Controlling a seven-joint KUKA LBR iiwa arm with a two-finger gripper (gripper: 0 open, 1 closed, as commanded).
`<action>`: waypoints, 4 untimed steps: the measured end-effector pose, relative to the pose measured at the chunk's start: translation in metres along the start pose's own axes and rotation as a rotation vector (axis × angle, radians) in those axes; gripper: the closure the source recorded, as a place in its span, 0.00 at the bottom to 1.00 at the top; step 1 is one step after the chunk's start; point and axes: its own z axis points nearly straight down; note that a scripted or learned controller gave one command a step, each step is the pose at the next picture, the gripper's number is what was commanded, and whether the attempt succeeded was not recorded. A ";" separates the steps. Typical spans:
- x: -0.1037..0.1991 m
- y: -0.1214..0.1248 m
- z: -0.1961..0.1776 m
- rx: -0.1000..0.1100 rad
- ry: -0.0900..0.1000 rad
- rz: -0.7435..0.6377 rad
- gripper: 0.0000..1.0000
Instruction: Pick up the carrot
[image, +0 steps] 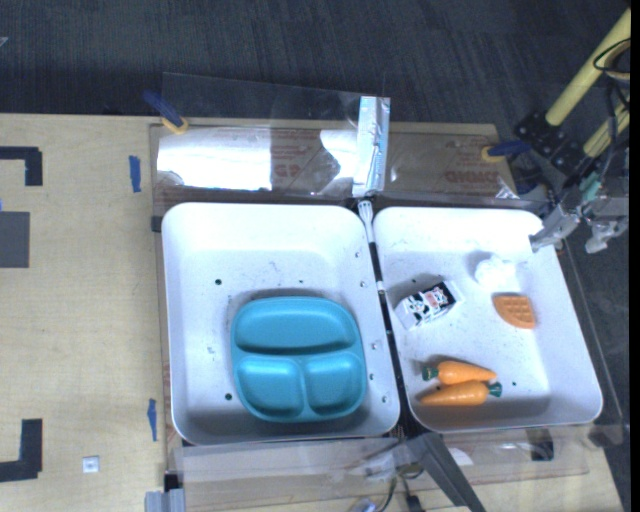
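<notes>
Two orange carrots lie side by side near the front of the right bin (570, 330). The upper carrot (464, 373) has its green top pointing left. The lower carrot (452, 395) has its green end pointing right, and the two touch. My gripper (575, 222) hangs at the right bin's far right corner, about over the rim, well away from both carrots. Nothing shows in its grasp.
The right bin also holds a black-and-white carton (428, 303), an orange waffle-like piece (516, 310) and a small white item (492, 268). A blue divided plate (296, 356) sits in the left bin (190, 250). Cables and yellow tubing (585, 75) crowd the upper right.
</notes>
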 end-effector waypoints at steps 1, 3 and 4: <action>0.039 -0.049 0.131 0.008 0.003 -0.060 0.00; 0.107 -0.098 0.183 -0.006 -0.002 -0.201 0.00; 0.094 -0.098 0.183 -0.008 -0.001 -0.368 0.00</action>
